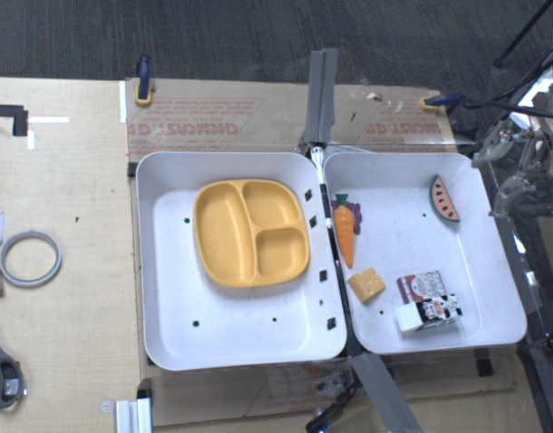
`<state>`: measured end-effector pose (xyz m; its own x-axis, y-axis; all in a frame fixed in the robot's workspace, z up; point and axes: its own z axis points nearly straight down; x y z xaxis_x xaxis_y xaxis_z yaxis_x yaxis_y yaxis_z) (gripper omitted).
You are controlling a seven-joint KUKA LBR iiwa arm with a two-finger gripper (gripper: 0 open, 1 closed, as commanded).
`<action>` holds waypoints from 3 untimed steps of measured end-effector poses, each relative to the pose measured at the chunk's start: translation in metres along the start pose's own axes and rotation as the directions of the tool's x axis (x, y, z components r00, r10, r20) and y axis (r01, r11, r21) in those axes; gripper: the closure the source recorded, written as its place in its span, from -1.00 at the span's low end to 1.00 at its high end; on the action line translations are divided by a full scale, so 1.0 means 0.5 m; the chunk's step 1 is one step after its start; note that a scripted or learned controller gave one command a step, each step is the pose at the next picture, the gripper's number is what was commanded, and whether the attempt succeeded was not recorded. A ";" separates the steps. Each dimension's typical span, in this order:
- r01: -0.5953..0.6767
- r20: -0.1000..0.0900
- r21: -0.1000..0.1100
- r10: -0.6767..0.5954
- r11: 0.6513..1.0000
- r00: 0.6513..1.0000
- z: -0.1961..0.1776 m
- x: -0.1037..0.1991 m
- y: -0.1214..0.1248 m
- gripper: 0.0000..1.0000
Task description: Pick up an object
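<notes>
Carrot (pixel 345 231) beside cheese (pixel 366 285)

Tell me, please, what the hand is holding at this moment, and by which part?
Nothing that I can see: the carrot, cheese wedge, small carton and watermelon slice all lie loose in the right bin.

Counter (pixel 59 188): pale wood, with cardboard sheet (pixel 285 115) at 12 o'clock. Floor (pixel 258 16): dark grey carpet beyond the far edge. Tape roll (pixel 28 258) at 9 o'clock; scissors (pixel 4 382) at 8 o'clock.
</notes>
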<state>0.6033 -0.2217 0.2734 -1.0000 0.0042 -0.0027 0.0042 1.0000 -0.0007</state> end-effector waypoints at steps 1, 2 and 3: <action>-0.112 0.000 0.000 0.112 0.994 0.994 0.192 -0.030 0.117 -1.00; -0.428 -0.001 0.001 0.428 0.904 0.904 0.253 -0.025 0.116 -1.00; -0.437 0.002 0.001 0.437 0.899 0.899 0.153 -0.046 0.033 -1.00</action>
<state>0.6267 -0.2052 0.1971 -0.8975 0.4409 -0.0051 0.4409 0.8975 -0.0001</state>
